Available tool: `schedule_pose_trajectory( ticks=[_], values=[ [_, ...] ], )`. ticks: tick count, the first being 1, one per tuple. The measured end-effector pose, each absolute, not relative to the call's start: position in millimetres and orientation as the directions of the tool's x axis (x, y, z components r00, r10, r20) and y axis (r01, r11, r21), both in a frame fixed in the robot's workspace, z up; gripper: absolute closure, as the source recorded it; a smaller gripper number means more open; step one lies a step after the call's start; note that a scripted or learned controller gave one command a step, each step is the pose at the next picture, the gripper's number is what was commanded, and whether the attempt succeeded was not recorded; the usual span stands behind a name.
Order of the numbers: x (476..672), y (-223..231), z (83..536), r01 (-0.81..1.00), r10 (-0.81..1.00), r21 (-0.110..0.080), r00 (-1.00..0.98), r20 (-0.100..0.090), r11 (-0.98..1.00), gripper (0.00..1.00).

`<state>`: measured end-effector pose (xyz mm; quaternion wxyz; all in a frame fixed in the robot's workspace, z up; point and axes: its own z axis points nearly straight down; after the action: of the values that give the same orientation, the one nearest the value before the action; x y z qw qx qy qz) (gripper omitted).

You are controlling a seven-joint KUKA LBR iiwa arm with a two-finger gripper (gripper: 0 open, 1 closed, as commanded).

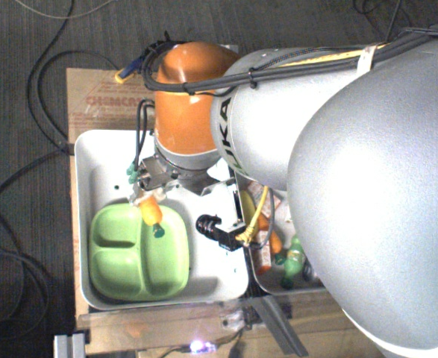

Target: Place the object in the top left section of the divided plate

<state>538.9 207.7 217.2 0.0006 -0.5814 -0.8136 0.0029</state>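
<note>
The gripper (148,215) is clenched on a small orange object (151,210). The object hangs over the upper rim of the green divided plate (121,263).

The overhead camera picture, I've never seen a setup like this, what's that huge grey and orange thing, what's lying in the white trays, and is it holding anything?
This is one picture from a camera fixed above a workbench, looking down at a slant. The huge grey shape is a robot arm reaching in from the right, and the orange band sits just above its wrist. At its end is a two-finger pincer with green tips. Between the fingers it holds a small orange thing, over the top edge of a green divided plate. The plate lies in the left white tray. The right tray holds a few small things, mostly hidden under the arm, so I can't name them.
</note>
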Motion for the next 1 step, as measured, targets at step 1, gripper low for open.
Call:
schedule_pose_trajectory(
  ticks=[1],
  values=[
    [483.5, 216.4, 173.3, 0.963, 0.963, -0.007, -0.271, -0.002, 0.271, 1.00]
  ],
)
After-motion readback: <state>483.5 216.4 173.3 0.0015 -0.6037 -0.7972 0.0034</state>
